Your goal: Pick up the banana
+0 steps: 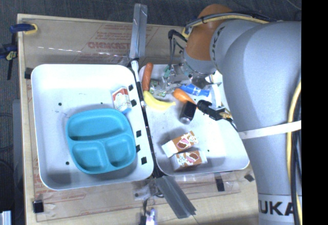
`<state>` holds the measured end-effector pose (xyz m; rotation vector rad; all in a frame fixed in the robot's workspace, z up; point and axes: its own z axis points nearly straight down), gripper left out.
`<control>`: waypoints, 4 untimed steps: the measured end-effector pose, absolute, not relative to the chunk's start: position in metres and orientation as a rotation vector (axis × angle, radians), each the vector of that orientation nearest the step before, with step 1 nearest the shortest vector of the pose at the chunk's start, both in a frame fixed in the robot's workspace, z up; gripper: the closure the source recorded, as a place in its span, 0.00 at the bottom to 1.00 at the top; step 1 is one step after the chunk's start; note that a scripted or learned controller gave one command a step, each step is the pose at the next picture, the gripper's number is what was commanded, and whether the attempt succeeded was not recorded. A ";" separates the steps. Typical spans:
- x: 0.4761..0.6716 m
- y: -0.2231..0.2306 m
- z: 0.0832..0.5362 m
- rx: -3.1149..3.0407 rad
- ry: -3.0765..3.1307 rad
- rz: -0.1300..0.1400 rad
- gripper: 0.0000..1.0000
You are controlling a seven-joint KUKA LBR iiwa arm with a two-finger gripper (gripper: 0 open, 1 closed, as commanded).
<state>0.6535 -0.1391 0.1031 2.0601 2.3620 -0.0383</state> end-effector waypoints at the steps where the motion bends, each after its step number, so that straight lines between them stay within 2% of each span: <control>1: 0.627 -0.105 0.092 2.305 2.134 -0.006 1.00; 2: 0.652 -0.088 0.191 2.452 1.968 -0.005 1.00; 3: 0.652 -0.088 0.191 2.453 1.970 -0.006 0.00; 4: 0.601 -0.110 0.108 2.544 1.815 0.004 0.00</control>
